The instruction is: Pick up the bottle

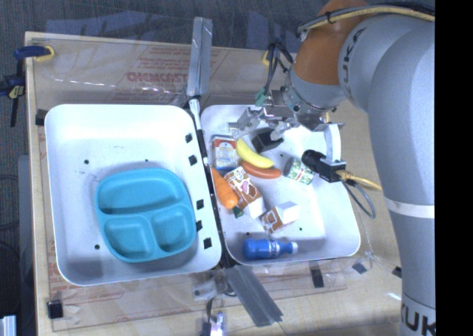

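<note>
Blue bottle (270,247) lies on its side at lower edge of right bin (336,235), lower centre of frame. Gripper (267,134) sits in upper part of same bin, above banana (253,155); finger state cannot tell.

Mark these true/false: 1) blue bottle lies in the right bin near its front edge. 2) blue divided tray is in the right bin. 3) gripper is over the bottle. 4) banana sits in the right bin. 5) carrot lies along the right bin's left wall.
1) True. The blue bottle lies on its side near the right bin's front edge.
2) False. The blue divided tray is in the left bin.
3) False. The gripper is over the bin's far end, well away from the bottle.
4) True. The banana lies there, beside an orange-red item.
5) True. The carrot lies along that left wall.
</note>
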`<state>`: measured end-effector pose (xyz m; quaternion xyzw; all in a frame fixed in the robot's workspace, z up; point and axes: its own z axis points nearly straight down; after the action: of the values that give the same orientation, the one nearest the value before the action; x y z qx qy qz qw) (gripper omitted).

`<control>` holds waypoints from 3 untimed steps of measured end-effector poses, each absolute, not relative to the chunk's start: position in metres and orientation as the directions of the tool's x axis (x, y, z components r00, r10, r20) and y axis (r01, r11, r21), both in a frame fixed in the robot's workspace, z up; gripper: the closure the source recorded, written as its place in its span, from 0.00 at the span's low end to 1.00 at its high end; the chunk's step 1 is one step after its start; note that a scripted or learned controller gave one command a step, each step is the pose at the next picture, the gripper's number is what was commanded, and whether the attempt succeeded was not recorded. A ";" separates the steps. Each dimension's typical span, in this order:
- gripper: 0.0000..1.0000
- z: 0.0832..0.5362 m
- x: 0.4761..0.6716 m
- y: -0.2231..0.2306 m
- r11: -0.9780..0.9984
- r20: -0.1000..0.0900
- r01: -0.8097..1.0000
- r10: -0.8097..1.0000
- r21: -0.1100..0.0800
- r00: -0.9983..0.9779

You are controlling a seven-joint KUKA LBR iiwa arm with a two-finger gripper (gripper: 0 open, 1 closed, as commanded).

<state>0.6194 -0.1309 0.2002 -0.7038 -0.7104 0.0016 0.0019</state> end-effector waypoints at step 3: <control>0.00 0.276 0.534 0.097 -0.301 0.000 0.954 0.954 -0.004 0.301</control>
<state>0.5340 0.0970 0.2758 -0.8066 -0.5911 0.0010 0.0015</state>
